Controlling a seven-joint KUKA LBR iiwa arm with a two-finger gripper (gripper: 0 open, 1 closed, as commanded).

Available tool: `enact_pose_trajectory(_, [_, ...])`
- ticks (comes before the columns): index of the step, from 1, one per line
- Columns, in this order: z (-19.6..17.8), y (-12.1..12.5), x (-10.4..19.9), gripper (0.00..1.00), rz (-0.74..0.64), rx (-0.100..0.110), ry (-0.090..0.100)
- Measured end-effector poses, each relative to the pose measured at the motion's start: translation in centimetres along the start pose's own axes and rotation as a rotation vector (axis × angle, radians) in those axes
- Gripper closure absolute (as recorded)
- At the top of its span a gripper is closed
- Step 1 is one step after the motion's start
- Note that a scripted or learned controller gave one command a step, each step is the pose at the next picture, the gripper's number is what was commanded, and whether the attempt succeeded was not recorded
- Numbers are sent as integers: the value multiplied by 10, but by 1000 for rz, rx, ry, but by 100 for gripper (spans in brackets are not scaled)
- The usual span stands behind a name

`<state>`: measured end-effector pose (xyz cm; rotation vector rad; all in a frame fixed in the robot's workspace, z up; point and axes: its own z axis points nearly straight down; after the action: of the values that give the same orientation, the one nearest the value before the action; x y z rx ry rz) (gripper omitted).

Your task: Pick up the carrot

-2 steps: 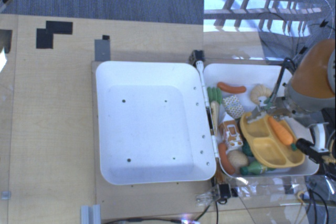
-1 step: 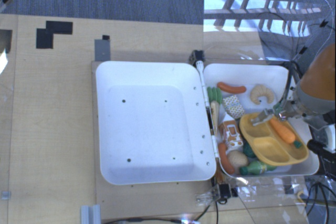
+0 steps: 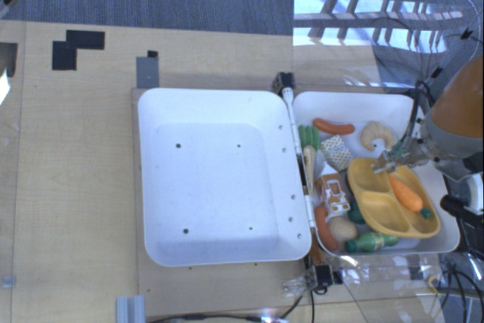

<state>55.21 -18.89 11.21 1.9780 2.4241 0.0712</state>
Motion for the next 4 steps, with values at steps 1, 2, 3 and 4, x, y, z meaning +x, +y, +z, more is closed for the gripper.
enact_pose_trajectory(1, [-78, 84, 69, 100, 68, 24, -22])
enact_pose_trajectory(2, [-75, 78, 63, 0, 79, 34, -23])
enact_pose_trajectory(3, [-49, -55, 14, 0, 28, 45, -26])
enact_pose_trajectory(4, [-25, -45, -1, 0, -45, 10, -46])
